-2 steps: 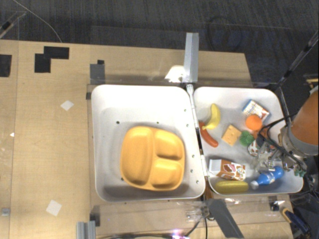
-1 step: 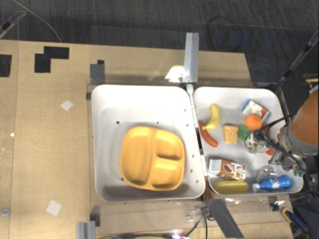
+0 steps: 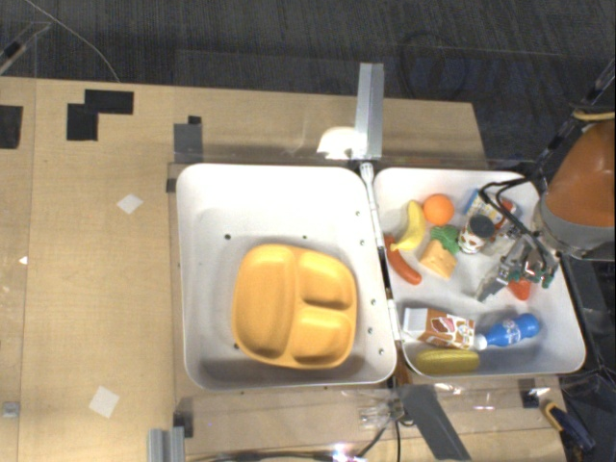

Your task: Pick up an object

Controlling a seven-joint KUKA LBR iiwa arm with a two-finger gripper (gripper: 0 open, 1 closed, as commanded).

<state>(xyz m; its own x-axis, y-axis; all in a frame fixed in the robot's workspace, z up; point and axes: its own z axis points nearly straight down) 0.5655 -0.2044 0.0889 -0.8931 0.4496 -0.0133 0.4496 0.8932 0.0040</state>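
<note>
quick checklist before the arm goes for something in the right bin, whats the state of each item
1. Claw over the right bin: ok, it hangs above the bin's right half.
2. Claw holding nothing: cannot tell, its fingers are too small to read.
3. Target under the claw: cannot tell, a small red thing sits right by it, partly hidden.
4. Room around the targets: not ok, banana, orange and cup crowd together.
5. Easier picks: ok, blue bottle lies apart near the front.
6. Yellow tray out of the way: ok, it is in the left bin.
</note>
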